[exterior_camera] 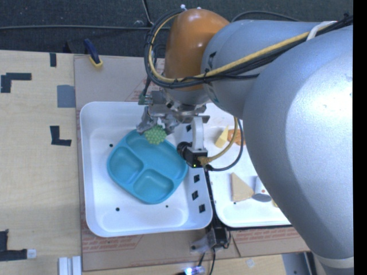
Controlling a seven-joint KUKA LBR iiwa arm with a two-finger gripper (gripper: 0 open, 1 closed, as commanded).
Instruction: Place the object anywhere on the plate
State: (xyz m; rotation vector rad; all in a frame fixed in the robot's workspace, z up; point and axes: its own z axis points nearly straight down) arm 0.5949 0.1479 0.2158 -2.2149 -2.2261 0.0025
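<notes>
The end effector (156,125) hangs over the far edge of the blue divided plate (148,168) in the left bin (94,171), pinching a small green bumpy object (154,134), presumably positioned to release it there.

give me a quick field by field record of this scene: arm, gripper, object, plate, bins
arm: grey arm with orange band, reaching in from the right over the bins
gripper: gripper low over the far edge of the plate
object: small green knobbly object at the gripper tip, at the plate's far rim; whether it is gripped cannot be told
plate: blue divided plate, three compartments, lying in the left bin
left bin: white bin holding the plate
right bin: white bin with a tan wedge and yellow-orange pieces
</notes>
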